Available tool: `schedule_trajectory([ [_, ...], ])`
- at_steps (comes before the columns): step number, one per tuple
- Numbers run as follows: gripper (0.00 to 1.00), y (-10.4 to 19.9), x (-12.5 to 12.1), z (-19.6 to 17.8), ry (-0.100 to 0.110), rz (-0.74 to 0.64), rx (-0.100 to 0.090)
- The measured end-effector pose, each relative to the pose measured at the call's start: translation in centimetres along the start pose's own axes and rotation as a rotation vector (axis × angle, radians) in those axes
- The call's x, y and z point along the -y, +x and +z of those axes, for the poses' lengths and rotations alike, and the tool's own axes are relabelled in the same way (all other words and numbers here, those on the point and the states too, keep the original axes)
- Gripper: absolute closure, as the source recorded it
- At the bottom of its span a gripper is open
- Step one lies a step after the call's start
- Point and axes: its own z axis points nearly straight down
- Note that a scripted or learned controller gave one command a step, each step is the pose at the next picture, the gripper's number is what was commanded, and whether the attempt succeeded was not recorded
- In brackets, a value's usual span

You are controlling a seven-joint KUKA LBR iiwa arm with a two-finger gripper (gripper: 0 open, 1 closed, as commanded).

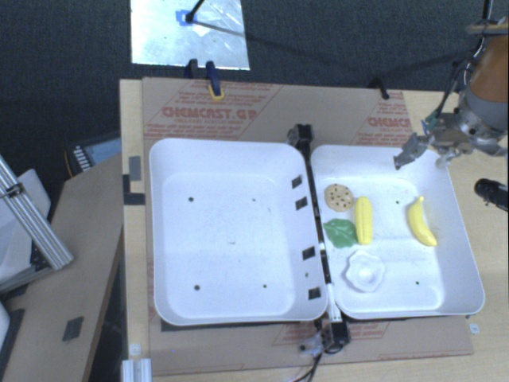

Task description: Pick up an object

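Observation:
The right bin [457, 289] holds several small items: a round tan cookie [339, 197], a yellow stick-shaped piece [363, 220], a yellow banana [421, 222], a green leaf-like piece [340, 233] and a white ruffled piece [365, 271]. My gripper [423, 153] hangs over the bin's far edge, up and right of the cookie and above the banana. Its two fingers are spread apart, open, with nothing between them.
The left bin [171, 237] lies beside the right one, with a black clip-lined divider [314, 229] between them. Both rest on a cardboard sheet [238, 110]. A shiny plate [189, 22] lies behind the bench, and an aluminium rail [28, 213] stands at the left.

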Motion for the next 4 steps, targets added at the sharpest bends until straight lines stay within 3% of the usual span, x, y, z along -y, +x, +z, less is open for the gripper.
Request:
schedule_trajectory([
  [1,0.0,3.6,4.6,6.3,0.006,0.001,-0.003],
  [2,0.0,8.7,5.9,15.3,0.001,-0.003,-0.001],
  [3,1.0,8.4,5.7,13.7,-0.005,0.0,0.0],
  [4,1.0,18.4,5.3,4.4,-0.009,-0.012,-0.005],
])
